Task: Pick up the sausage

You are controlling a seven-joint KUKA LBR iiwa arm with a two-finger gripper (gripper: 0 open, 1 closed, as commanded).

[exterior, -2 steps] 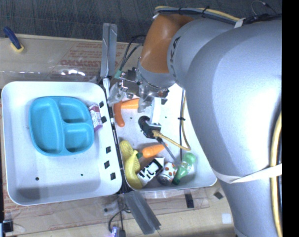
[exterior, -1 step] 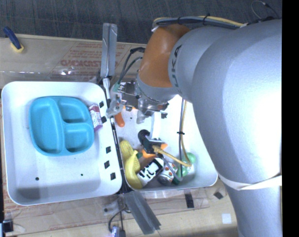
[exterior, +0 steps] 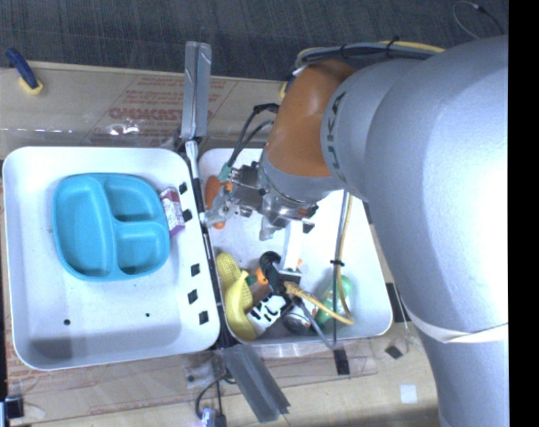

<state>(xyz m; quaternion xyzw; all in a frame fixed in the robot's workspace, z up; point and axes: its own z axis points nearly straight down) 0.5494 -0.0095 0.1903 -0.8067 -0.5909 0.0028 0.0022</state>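
My arm (exterior: pixel 412 149) is reaching in from the right, grey with the orange band (exterior: pixel 307 118) above the wrist, and it is covering much of the right bin (exterior: pixel 376 278). My end effector (exterior: pixel 243 205) is hanging over the far left part of that bin, close to the divider between the two bins; it is too cluttered with cables and metal parts there, so I cannot tell whether it is open or closed, and nothing is clearly showing between its tips. The sausage (exterior: pixel 213 189) looks like the small orange-red piece lying at the right bin's left wall, just beside my end effector on its left side; whether they are touching I cannot tell. Nearer the front of the same bin a pile is sitting: a yellow banana-like toy (exterior: pixel 235 302), a black and white item (exterior: pixel 271 310), some green stuff (exterior: pixel 339 294) partly behind a yellow cable. The left bin (exterior: pixel 38 327) is holding a blue divided tray (exterior: pixel 109 225), tilted a bit, with a small purple packet (exterior: pixel 172 210) touching its right edge. Both bins are sitting on the table (exterior: pixel 92 96), cardboard-looking at the far side
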